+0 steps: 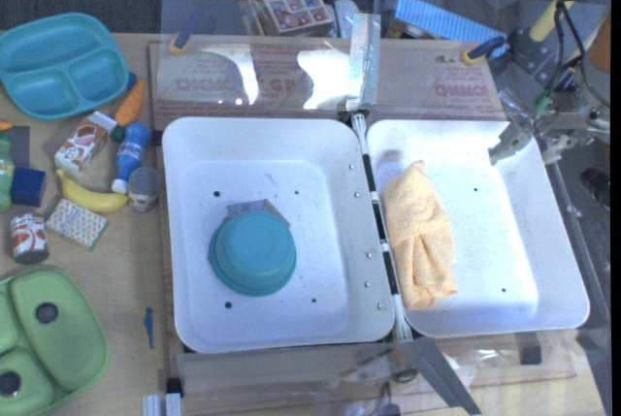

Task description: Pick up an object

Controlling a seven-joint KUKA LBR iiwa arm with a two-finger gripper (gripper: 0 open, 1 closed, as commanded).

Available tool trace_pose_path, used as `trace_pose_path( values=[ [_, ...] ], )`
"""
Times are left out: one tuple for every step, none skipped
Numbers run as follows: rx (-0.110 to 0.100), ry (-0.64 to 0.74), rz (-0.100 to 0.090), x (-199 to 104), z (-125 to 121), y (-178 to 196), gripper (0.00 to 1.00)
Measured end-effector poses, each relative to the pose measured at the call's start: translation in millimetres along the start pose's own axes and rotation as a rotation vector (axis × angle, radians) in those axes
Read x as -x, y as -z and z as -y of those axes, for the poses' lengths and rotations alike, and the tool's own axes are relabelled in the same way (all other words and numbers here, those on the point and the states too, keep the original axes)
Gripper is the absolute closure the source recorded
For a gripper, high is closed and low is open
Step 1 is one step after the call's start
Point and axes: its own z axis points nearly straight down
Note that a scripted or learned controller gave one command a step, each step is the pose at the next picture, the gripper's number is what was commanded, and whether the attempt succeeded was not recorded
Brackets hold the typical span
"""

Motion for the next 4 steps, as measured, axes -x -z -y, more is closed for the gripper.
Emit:
trace_pose_path(
  values=[
    [0.0, -0.088, 0.001, -35.3, -52.7, -87.0, 0.0],
    [0.003, -0.108, 0.001, -82.6, -34.6, -150.0, 0.0],
    [0.004, -0.054, 0.002, -48.4, -16.5, -41.1, 0.0],
    [0.001, -0.019, 0.001, -81.1, 8.9, -107.5, 0.0]
  ],
)
